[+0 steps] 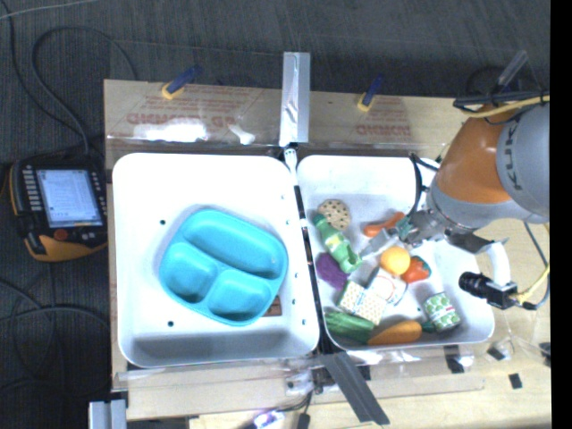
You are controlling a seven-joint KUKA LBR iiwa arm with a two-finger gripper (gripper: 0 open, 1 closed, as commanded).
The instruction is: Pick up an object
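At the near edge of the right bin (483, 329) lie an orange carrot (394, 332) and a green vegetable (347, 322), with a checkered box (361, 301) just behind them. Your claw (408, 231) sits low over the heap's middle, beside the yellow-orange fruit (394, 260); you cannot tell its spread. Centre on that fruit, clear of the red piece (416, 271) touching it, before you close.

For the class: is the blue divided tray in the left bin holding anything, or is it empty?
Empty. The blue divided tray lies flat in the left bin, and all three compartments show only bare blue floor.
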